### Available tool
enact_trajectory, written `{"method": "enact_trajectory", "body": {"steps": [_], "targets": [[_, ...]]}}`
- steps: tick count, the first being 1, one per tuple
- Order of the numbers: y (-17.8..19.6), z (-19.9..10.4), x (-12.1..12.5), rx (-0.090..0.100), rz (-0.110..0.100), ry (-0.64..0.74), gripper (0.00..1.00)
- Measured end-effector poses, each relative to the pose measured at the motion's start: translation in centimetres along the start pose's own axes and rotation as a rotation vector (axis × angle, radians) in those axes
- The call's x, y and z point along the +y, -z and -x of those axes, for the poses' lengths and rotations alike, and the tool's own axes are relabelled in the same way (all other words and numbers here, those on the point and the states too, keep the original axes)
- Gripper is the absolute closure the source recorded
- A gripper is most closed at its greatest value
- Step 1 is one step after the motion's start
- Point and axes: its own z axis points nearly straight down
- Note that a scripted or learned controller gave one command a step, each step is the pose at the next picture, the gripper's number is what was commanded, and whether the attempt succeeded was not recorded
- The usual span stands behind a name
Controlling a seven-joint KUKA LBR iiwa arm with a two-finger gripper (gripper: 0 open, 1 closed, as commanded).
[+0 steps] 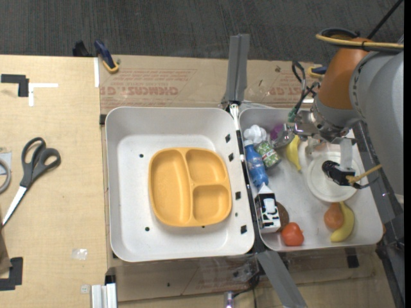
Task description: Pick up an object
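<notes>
1. Nothing is lifted yet; my gripper (302,133) hangs low over the right bin (369,236) toward its twelve o'clock wall, and I cannot tell its state.
2. A curved, smooth yellow banana (294,154) lies just at six o'clock of it.
3. A clear plastic bottle (256,167) lies at nine o'clock; the left bin (122,191) holds a glossy orange divided plate (190,187).

A: Arm (376,76) comes in from the right, grey, with the orange band (340,76) above the wrist. Wrist bent down over the far right corner of the right bin.
B: Gripper?
A: Gripper (307,133) low inside that corner, pointing down, partly hidden under the wrist.
</notes>
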Motion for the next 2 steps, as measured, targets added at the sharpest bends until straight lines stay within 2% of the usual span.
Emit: {"method": "enact_trajectory", "body": {"steps": [1,2], "targets": [[0.9,0.0,-0.1,-0.002,-0.004,0.003,1.0],[13.5,-2.9,2.0,0.0,-0.003,-0.206,1.0]]}}
